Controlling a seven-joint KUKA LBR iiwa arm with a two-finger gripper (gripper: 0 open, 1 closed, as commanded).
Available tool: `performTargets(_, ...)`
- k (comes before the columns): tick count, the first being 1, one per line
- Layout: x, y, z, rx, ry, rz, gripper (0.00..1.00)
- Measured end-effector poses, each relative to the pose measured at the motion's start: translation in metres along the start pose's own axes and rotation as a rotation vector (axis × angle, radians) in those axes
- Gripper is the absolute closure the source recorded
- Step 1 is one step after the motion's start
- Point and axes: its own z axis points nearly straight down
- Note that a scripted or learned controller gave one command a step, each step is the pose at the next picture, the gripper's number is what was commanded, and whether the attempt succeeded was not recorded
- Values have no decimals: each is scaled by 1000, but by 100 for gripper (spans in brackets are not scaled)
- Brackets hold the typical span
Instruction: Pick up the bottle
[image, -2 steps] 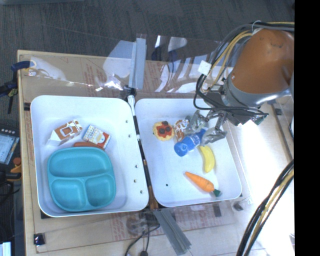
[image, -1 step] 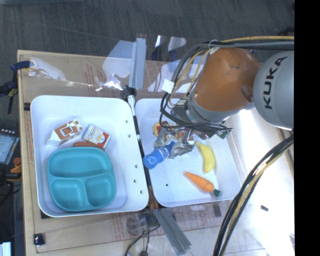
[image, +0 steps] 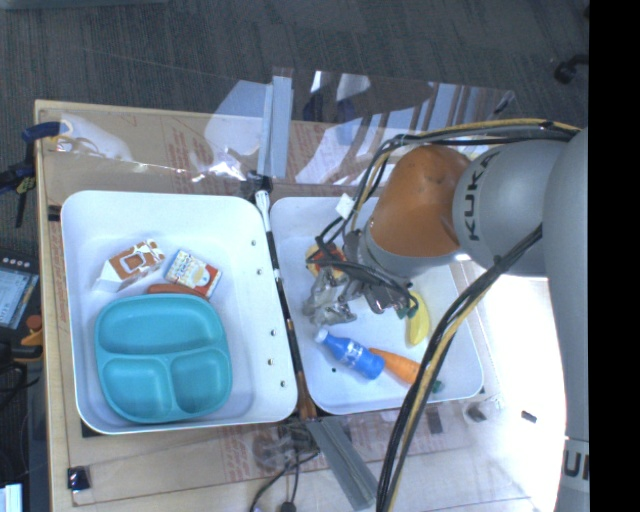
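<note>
Blue bottle (image: 352, 356) lies on its side near the front of the right bin (image: 455, 385), touching an orange carrot (image: 400, 367). Gripper (image: 328, 305) sits just above the bottle; can't tell its state. Yellow banana (image: 419, 321) is beside the arm. Left bin (image: 85, 215) holds a teal divided tray (image: 163, 360) and 2 small packets (image: 165, 266).

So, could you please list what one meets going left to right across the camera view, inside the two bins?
Teal divided tray → blue bottle → orange carrot → yellow banana.
</note>
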Motion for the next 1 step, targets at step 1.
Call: performTargets(1, 0, 0, 0, 0, 0, -1, 0)
